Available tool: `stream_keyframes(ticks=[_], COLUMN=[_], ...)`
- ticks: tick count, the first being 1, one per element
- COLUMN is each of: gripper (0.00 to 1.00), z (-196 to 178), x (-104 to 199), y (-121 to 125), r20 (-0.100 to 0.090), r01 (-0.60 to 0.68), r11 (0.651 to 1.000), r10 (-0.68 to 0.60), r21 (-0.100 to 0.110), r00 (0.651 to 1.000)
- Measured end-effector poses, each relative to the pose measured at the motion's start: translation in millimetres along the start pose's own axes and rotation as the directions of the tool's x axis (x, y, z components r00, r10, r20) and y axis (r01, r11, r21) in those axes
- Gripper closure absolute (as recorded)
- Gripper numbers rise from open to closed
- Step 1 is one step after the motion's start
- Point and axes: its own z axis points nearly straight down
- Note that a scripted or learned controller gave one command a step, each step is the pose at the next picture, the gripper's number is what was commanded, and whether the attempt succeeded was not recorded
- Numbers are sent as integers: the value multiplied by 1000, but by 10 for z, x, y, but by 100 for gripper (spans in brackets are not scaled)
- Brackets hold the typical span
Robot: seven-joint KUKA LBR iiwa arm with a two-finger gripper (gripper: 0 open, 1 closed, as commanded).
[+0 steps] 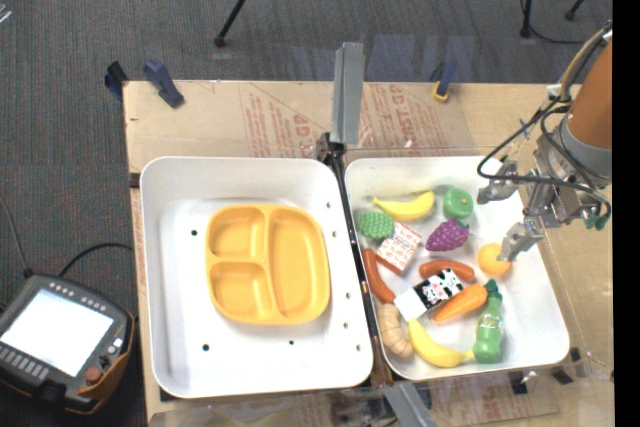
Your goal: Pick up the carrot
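The carrot (463, 303) is orange with a green top and lies tilted in the right bin (552, 315), between a black-and-white carton (436, 290) and a green bottle (488, 333). My gripper (522, 242) hangs above the bin's right side, up and to the right of the carrot, right beside an orange fruit (492, 259). Nothing shows between its fingers.
The right bin also holds two bananas (405, 207) (432, 345), a green apple (458, 203), purple grapes (447, 235), a sausage (447, 270), a red pepper (378, 275) and a ginger-like piece (395, 330). In the left bin (170, 215) lies a yellow divided plate (268, 263).
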Motion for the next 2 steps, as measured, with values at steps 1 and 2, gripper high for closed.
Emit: stream_keyframes(ticks=[1, 2], gripper=[0, 100], z=[1228, 1138], x=[281, 265], y=[-57, -16], r20=[0, 0], r01=[-81, -73], r11=[997, 997], r10=[81, 73], r21=[0, -1], r00=[997, 997])
